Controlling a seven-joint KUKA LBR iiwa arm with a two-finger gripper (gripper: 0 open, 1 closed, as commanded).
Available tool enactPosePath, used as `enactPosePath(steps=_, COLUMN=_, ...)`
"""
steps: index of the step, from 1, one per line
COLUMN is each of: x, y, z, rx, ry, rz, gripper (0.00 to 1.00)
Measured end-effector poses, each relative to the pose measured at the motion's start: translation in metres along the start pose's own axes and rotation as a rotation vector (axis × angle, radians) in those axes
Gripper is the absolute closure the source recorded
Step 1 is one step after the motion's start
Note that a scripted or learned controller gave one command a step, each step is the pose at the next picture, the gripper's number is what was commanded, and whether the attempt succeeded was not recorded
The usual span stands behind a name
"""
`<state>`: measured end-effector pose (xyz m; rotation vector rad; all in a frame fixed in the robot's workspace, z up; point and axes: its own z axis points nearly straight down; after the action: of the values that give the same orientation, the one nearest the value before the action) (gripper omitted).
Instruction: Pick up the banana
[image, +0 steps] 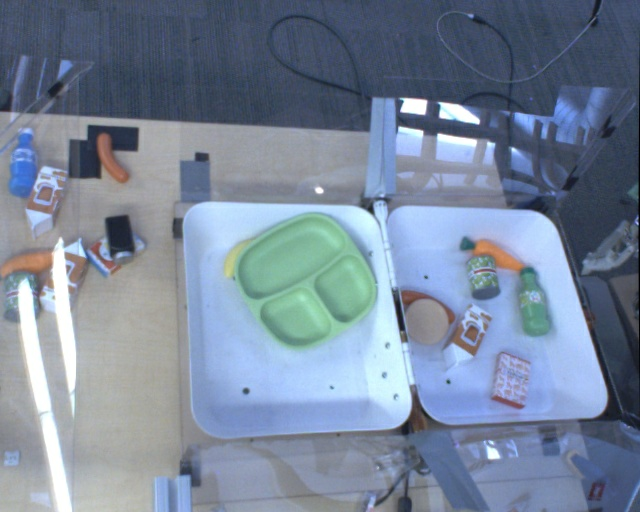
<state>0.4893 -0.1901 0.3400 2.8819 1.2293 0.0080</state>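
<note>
A small yellow tip of the banana (232, 262) peeks out from under the left edge of a green divided plate (305, 278) in the left bin (210, 400). The plate lies over the rest of the banana and hides it. The plate rests tilted across the upper middle of that bin.
The right bin (570, 400) holds a carrot (497, 255), a small jar (484, 277), a green bottle (533, 300), a brown bowl (428, 320), a small carton (470, 332) and a red box (512, 380). Loose items lie on the bench at far left, including a blue bottle (22, 163) and a sausage (112, 158).
</note>
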Motion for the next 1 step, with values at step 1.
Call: enactPosePath(steps=1, x=0.0023, y=0.002, z=-0.0101, rx=-0.008, ry=0.0, rz=-0.009, gripper=1.0)
